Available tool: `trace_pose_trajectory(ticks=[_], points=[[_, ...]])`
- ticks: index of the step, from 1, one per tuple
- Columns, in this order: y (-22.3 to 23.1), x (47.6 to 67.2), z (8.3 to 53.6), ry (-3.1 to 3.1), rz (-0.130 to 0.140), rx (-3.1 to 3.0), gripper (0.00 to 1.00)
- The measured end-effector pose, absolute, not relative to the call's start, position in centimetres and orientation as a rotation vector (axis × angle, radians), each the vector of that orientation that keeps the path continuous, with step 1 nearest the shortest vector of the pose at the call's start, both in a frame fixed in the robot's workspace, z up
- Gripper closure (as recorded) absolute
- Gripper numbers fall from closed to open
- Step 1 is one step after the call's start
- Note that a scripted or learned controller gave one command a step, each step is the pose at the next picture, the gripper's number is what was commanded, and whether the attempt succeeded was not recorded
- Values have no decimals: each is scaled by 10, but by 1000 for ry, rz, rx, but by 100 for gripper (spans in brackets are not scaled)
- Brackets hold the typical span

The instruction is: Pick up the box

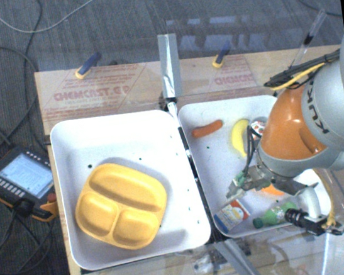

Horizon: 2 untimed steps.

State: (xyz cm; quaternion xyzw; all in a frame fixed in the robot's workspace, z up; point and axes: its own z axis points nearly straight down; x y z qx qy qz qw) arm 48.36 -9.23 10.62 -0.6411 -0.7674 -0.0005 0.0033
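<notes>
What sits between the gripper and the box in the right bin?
Nothing: in the camera view only bare white bin floor separates the gripper from the box, which lies just below it.

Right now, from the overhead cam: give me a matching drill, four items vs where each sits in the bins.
Items:
1. yellow tray
2. hot dog
3. banana
4. box

Places:
A. right bin, far edge, nearest the divider
B. left bin
C. right bin, near-left corner, below the gripper
D. right bin, far side, next to the arm's orange band

Pairs: 1-B, 2-A, 3-D, 4-C
</notes>
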Motion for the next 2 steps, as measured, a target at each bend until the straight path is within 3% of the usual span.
trace_pose_trajectory(ticks=[1, 2], points=[[-58, 484, 183, -2508, 2, -1889, 100], [-58, 484, 183, -2508, 2, -1889, 0]])
